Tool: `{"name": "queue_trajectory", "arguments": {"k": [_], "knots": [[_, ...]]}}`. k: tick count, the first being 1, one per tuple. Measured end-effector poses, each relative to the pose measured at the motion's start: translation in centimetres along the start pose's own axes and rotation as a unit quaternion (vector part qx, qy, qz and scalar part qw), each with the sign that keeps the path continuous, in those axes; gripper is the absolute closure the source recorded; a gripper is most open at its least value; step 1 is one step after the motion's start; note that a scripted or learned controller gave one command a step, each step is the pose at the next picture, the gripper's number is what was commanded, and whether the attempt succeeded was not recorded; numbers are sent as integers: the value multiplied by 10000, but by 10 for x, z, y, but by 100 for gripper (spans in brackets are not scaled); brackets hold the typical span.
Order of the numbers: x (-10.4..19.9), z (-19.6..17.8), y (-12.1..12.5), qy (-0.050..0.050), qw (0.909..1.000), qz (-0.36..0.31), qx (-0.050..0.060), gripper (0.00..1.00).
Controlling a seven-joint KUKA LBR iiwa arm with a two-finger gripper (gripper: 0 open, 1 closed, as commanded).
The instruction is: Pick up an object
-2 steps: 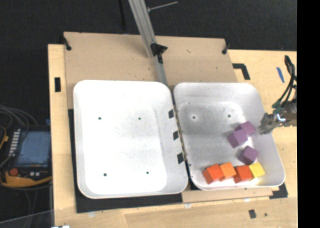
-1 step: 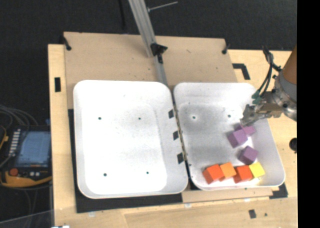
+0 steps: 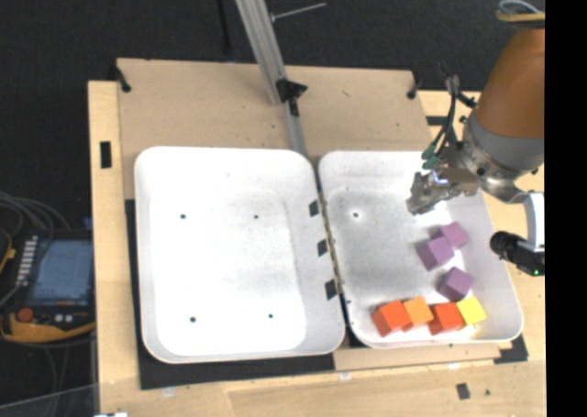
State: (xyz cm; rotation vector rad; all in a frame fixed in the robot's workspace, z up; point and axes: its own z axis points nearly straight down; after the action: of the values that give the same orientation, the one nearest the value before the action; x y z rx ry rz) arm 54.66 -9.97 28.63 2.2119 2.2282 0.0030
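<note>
One tool (image 3: 424, 197) above right bin (image 3: 367, 250).

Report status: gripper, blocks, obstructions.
Gripper over right bin, above the blocks, holding nothing visible. Purple blocks nearest, just below it; orange, red, yellow at the near wall. Nothing in the way.

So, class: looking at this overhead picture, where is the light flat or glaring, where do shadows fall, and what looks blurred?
Camera view: the left bin is washed out, near glaring white; soft grey shading spreads across the right bin floor, left of the purple blocks; the claw looks smeared and hard to read; the orange blocks stay fairly sharp; the floor around the bench falls near black.
</note>
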Motion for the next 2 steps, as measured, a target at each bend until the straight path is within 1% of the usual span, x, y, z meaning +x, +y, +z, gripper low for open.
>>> {"name": "queue_trajectory", "arguments": {"k": [1,2], "knots": [[49,17,24,-4,10000,6,3,100],[96,32,55,-4,10000,6,4,100]]}}
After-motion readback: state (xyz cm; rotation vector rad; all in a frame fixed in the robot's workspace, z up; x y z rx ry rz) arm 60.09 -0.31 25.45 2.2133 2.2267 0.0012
